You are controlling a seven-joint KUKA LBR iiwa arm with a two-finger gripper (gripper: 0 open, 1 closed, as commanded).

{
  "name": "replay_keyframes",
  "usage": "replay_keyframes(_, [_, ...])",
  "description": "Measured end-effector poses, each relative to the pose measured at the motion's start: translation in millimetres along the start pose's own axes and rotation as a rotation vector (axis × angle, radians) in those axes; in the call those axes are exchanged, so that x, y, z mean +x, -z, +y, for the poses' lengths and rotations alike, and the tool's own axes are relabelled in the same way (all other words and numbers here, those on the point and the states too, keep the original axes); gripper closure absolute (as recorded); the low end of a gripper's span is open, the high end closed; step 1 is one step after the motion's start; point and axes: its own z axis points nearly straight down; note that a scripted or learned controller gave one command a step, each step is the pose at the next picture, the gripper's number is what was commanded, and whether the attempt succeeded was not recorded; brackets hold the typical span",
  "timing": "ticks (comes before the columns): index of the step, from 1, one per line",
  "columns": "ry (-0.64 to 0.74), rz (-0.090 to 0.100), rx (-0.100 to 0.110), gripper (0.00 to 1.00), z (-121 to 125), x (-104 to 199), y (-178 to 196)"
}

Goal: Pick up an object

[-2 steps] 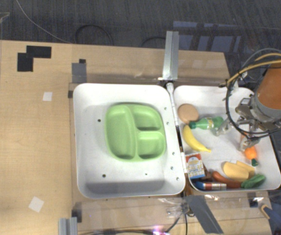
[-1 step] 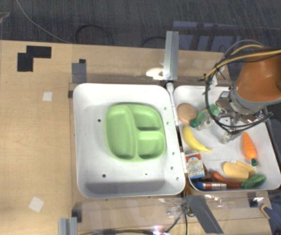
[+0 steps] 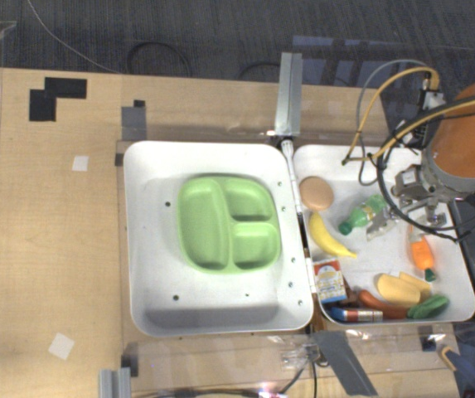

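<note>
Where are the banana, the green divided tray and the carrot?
banana (image 3: 330,237): camera view, middle of its curved yellow body.
green divided tray (image 3: 208,226): camera view, floor of its long left compartment.
carrot (image 3: 422,255): camera view, middle of its orange body.

tray (image 3: 223,225): light green | banana (image 3: 330,239): yellow | bins (image 3: 150,305): white (both)

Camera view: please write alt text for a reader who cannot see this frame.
A grey arm with an orange band reaches from the right over the right bin, which holds a banana, green bottle, carrot and other toy food. The left bin holds a green divided tray.
</note>
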Motion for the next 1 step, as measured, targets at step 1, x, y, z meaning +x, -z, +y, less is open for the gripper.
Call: replay_keyframes(1, [0.209, -0.006, 0.008, 0.0, 22.2, 16.8, -43.6])
